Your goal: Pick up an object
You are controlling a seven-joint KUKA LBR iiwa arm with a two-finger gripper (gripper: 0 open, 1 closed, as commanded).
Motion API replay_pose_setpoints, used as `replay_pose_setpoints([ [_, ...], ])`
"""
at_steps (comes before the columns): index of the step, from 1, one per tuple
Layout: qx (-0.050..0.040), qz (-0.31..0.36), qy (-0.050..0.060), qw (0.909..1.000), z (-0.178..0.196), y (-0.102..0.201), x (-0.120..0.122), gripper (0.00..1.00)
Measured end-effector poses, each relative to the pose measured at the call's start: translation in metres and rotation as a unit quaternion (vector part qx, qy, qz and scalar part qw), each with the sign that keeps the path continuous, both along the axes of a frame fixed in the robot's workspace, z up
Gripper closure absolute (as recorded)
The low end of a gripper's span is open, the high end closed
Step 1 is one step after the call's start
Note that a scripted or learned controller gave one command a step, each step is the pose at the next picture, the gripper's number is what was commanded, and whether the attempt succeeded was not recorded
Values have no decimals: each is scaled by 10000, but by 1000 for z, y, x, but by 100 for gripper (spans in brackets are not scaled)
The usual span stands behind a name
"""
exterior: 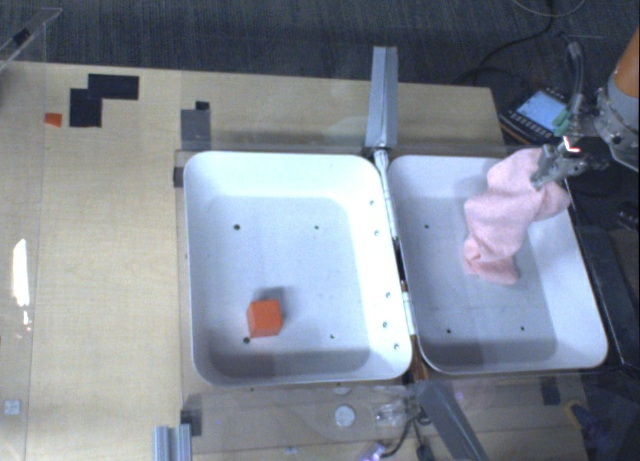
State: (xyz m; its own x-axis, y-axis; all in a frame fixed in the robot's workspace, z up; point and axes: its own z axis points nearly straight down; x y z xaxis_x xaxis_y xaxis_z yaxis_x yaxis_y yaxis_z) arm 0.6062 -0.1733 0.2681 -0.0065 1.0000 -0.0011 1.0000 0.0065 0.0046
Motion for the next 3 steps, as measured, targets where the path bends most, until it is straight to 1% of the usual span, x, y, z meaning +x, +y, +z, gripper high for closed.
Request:
replay_pose_setpoints([
  [1,-2,979,-3,9952,-127,30,-7,0],
  [2,-66,1914,-145,9814,-164,38,6,0],
  [3,-92,1999,-168,9796,-164,60,14,0],
])
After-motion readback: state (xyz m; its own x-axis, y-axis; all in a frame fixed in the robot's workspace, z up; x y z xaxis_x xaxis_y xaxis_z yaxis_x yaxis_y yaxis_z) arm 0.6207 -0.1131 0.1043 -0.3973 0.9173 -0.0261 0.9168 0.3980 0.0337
